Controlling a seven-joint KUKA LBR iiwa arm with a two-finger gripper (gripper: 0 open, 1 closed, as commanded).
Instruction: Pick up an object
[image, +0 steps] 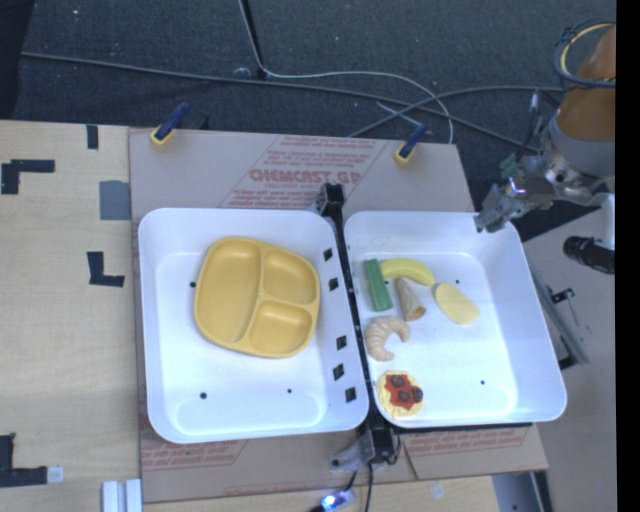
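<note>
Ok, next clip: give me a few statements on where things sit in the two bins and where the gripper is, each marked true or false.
1. The yellow divided plate lies in the left bin. True.
2. The croissant is on the plate. False: it lies in the right bin.
3. The banana touches the green stick. True.
4. The gripper is down among the food. False: it is at the right bin's upper right corner.
5. The small pizza lies near the right bin's front edge. True.
</note>
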